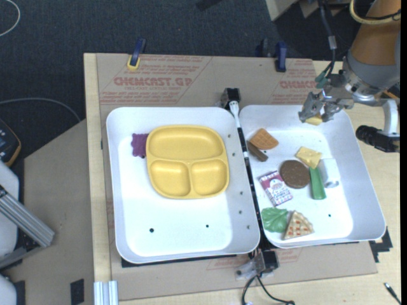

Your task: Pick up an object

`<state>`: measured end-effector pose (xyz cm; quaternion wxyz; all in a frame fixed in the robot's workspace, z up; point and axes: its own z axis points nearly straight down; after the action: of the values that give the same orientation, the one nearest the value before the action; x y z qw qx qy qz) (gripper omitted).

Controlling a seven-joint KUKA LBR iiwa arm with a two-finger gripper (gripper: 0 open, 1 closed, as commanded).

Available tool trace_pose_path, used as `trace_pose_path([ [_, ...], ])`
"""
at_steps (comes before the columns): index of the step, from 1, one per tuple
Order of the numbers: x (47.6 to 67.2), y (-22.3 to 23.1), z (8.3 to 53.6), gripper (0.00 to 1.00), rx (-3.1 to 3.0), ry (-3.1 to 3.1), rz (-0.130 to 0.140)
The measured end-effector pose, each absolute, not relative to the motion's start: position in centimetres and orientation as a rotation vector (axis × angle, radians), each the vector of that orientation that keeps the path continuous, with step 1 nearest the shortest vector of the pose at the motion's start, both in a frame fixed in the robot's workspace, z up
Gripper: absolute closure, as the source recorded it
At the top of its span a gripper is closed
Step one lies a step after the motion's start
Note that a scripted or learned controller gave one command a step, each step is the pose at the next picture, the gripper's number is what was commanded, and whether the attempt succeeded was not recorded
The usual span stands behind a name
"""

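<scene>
Gripper [316, 114] lifts above the right bin [362, 176], fingers pinching a small yellow piece [313, 120]; that shallow grip could slip.

The robot arm [375, 40] comes in from the top right corner. It is big and round, with an orange band up high and a grey part under it. A black cable runs down along the arm. The arm bends down and to the left, toward its wrist. The wrist is silver and grey, with a tiny bit of green on it. At the end is the gripper [316, 114]. It points down and to the left. It is tilted, not straight up and down. Something small and yellow sits at its tip.
</scene>
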<state>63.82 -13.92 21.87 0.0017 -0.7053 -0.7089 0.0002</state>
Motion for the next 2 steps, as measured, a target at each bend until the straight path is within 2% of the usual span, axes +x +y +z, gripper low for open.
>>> trace_pose_path([
  [1, 63.0, -8.4, 21.0, 1.0, -2.212, -2.224, 0.001],
  [2, 63.2, -2.8, 21.0, 1.0, -2.213, -2.225, 0.001],
])
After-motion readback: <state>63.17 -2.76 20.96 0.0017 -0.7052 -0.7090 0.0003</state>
